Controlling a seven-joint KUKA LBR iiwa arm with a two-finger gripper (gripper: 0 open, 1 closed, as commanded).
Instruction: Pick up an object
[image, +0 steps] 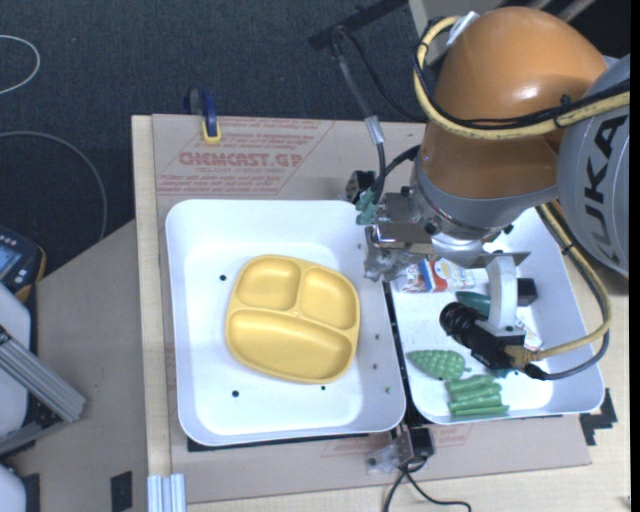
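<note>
Bench top is pale board on dark carpet, with two white bins side by side on it. Nearest me, a black cable plug sits at the bench front edge, straight in front of the gripper.

Next back is the bin under the arm. A green ridged bundle lies flat at its front, well in front of the gripper and toward the arm side. A green bumpy piece is just behind the bundle, closer to the gripper; can't tell if the two touch.

The other bin holds a yellow divided plate, three compartments, flat and face up. It sits off the gripper's side away from the arm, a bit nearer me, apart from the gripper.

The gripper hangs low over the seam between the bins, toward the back half. Open or closed: can't tell, wrist hardware is in the way. A printed packet, white with red and blue print too small to read, lies in the bin under the arm just beside the gripper on the arm side.

Above it are the orange arm dome and a grey link with big black letters, cut off, "KU" readable.

Farthest, behind the gripper, red print on the board reads "CHEMCAST GP"; the smaller lines around it are unreadable. A blue and yellow clamp grips the back edge.
</note>
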